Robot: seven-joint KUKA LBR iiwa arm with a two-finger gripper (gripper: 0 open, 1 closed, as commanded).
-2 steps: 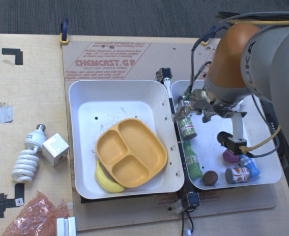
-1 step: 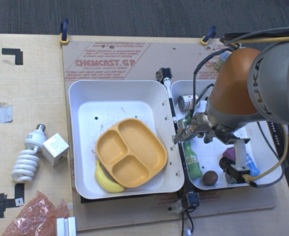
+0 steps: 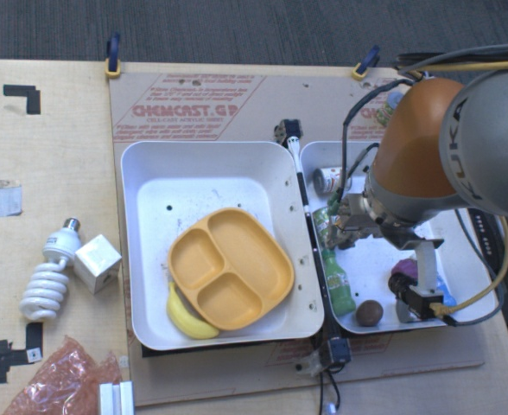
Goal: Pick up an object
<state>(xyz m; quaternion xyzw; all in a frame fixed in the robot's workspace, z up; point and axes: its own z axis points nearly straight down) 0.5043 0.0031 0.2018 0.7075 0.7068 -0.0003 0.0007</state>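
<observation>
- The bench [image 3: 64, 154] bears two white bins.
- In the left bin [image 3: 150, 197], an orange plate [image 3: 230, 266] overlaps a banana [image 3: 185, 318].
- The pincer [image 3: 349, 221] hangs over the right bin [image 3: 368, 271]; how far open it is cannot be told.

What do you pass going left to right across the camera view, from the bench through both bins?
spiral light bulb → white cube → yellow divided plate → green bottle → brown round object → purple object
</observation>
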